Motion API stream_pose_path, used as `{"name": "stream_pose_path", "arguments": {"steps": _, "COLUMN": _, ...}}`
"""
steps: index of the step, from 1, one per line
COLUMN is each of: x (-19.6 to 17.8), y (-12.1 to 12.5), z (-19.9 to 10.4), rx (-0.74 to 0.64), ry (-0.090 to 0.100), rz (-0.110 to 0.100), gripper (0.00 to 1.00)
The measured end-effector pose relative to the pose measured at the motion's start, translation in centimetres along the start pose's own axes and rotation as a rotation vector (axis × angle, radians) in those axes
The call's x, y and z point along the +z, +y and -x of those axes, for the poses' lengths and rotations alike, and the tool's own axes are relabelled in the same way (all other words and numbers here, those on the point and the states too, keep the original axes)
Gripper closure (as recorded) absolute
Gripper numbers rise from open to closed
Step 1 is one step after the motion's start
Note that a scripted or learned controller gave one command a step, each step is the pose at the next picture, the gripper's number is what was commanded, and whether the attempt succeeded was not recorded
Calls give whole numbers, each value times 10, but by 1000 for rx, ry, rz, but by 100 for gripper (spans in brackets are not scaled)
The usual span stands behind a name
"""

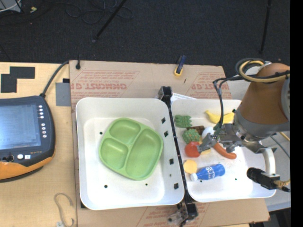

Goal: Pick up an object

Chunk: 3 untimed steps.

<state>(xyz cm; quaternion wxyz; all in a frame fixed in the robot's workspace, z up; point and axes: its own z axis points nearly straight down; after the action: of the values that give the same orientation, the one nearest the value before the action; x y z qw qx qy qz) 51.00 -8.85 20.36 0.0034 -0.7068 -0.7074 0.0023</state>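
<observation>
Toys (191, 149) in right bin (236, 193), green tray (131, 148) left, cardboard bench (123, 82), dark floor

A grey-and-orange handheld control pendant with a lit screen (21, 134) lies on the wooden bench (28, 197) beside a flattened printed cardboard sheet (123, 82). A yellow-and-blue clamp (179, 66) grips the cardboard's far edge; black cables (90, 6) trail across dark carpet beyond.

Two white bins (90, 126) held one green tray (131, 148), one blue bottle (210, 171), one banana (218, 116), and two green toys (182, 121).
</observation>
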Motion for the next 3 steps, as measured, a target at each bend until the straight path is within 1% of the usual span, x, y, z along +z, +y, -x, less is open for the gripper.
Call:
{"name": "stream_pose_path", "arguments": {"steps": 1, "x": 65, "y": -4, "z": -2, "rx": 0, "ry": 1, "rz": -3, "gripper": 0}}
{"name": "stream_pose_path", "arguments": {"steps": 2, "x": 118, "y": -4, "z": -4, "rx": 1, "ry": 1, "rz": 1, "gripper": 0}}
{"name": "stream_pose_path", "arguments": {"steps": 3, "x": 106, "y": -5, "z": -1, "rx": 9, "ry": 1, "rz": 0, "gripper": 100}}
